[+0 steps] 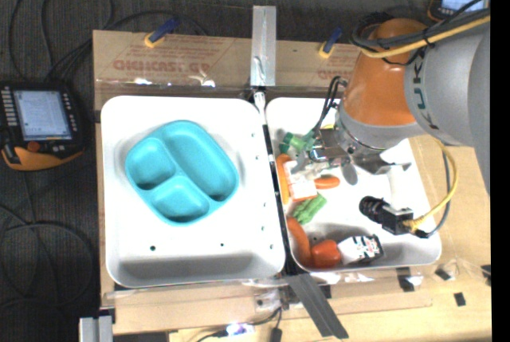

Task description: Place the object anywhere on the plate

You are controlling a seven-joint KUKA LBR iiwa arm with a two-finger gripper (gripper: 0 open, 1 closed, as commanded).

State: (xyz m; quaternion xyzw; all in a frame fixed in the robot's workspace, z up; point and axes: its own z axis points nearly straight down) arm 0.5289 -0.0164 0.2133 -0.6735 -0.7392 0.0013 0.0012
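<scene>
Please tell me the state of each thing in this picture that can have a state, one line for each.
Blue plate: upright in the left bin, nothing on it.
Right bin: holds a pile of small toys.
Gripper: low over the toys in the right bin.
Green toy: lying in the right bin, not held.
Red toy: lying at the near wall.

The plate (182, 170) lies in the middle of the left bin (127, 253). The right bin (418, 249) holds a heap of small things (307, 197) along its left wall and near edge, the arm (398, 93) above them.
</scene>
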